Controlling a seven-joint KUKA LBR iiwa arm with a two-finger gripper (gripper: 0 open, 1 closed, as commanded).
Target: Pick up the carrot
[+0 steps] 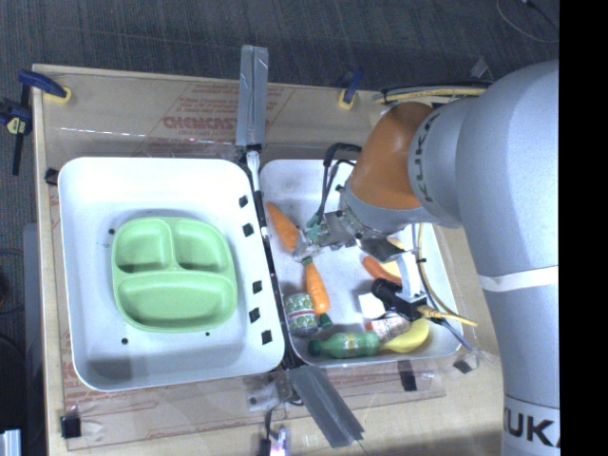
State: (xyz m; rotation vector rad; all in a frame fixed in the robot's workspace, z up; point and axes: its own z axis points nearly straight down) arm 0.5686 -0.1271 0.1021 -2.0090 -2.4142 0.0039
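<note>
The gripper (313, 238) hangs low in the right bin (285, 174), directly above the upper end of the carrot (316, 288), which lies flat beside a small can (300, 312) (a second orange piece (282, 226) lies near the divider). Whether it is released or clenched cannot be determined. This placement suggests a descent for grasping.

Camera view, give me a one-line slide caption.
Gripper poised among carrots in the cluttered right bin; green plate in the left bin.
</note>
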